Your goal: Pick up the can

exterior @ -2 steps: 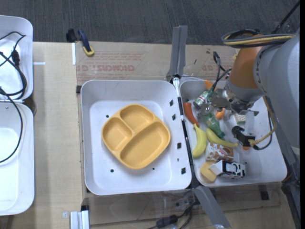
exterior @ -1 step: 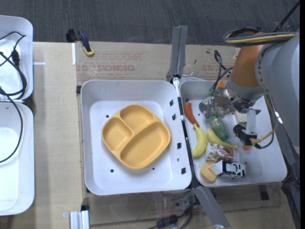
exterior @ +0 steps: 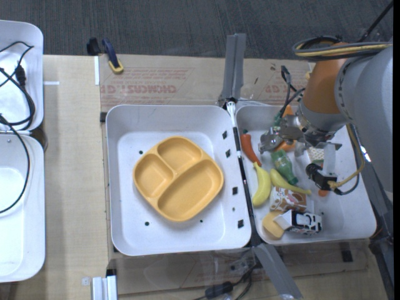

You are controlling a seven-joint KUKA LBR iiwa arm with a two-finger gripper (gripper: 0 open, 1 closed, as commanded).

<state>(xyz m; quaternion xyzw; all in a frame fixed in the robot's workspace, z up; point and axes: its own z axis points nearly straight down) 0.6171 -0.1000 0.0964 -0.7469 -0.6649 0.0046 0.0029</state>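
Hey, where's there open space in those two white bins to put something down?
Left bin: bare floor rings the yellow divided plate, widest along its left wall and front edge. Right bin: crowded beneath the gripper with bananas and packets; the front-right corner is bare.

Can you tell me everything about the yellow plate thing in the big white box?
The yellow plate looks like smooth plastic, squarish with rounded corners. It has three sections: two smaller ones toward its upper left and one long one toward its lower right. It lies flat, turned at an angle, near the middle of the left white bin. It rests on the bin's floor, apart from its walls.
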